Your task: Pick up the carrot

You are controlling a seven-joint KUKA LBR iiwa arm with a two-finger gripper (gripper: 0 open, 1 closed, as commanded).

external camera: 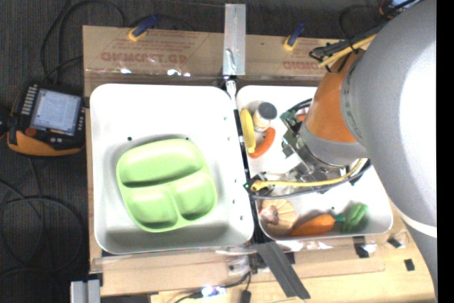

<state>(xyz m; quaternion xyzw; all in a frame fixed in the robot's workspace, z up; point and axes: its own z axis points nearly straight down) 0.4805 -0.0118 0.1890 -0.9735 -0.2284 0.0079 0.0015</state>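
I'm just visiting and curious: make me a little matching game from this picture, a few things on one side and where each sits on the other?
Things:
1. green divided plate
2. carrot
3. yellow banana
4. handheld screen

Places:
A. near edge of the right bin
B. off the bench, at the far left
C. middle of the left bin
D. along the right bin's left wall

Pairs: 1-C, 2-A, 3-D, 4-B

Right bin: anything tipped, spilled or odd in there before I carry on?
Nothing spilled or damaged. The carrot lies flat along the near wall of the right bin, beside a shell-like toy. The green divided plate sits slightly askew in the left bin.
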